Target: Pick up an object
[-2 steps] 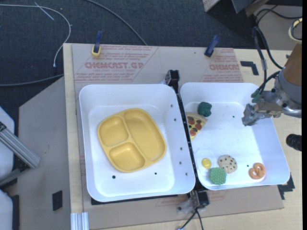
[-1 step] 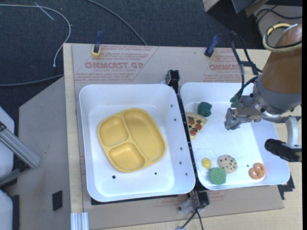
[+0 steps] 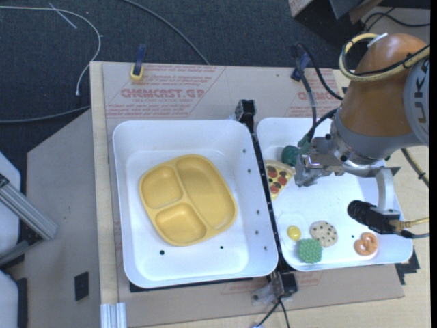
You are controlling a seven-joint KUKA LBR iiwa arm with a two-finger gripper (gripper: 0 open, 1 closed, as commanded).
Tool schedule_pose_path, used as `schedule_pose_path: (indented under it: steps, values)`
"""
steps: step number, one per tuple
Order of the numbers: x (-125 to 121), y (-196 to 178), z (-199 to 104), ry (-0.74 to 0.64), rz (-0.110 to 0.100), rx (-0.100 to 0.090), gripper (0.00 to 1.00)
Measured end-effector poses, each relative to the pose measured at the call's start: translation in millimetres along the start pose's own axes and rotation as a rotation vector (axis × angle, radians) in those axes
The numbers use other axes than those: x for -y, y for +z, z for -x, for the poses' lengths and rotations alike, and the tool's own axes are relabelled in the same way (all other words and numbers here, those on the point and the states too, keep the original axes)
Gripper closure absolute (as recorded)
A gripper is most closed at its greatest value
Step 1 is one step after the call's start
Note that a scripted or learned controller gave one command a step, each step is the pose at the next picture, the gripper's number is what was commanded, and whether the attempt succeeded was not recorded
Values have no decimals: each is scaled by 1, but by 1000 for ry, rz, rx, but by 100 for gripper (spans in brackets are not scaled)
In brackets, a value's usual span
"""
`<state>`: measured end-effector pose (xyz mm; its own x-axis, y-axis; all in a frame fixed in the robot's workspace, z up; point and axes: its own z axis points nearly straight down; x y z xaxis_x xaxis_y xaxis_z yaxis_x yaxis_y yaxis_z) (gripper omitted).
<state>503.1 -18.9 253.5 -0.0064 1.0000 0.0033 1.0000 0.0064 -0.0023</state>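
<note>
Dark carpet with loose cables behind a bench bearing two white bins. Left bin: a yellow three-compartment tray at its middle. Right bin, beside the tray's bin: a pizza slice toy at the near-left wall, a teal piece just above it, then along the lower edge a small yellow piece, a chip cookie, a green bumpy ball and a pretzel. Gripper low, just right of the pizza slice; finger state impossible to tell.

A yellow divided tray lies in the left white bin.
</note>
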Motion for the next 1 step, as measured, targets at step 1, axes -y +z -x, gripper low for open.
schedule_pose_path:
  steps: [1]
  values:
    - [8,18,-57,0,-2,0,100]
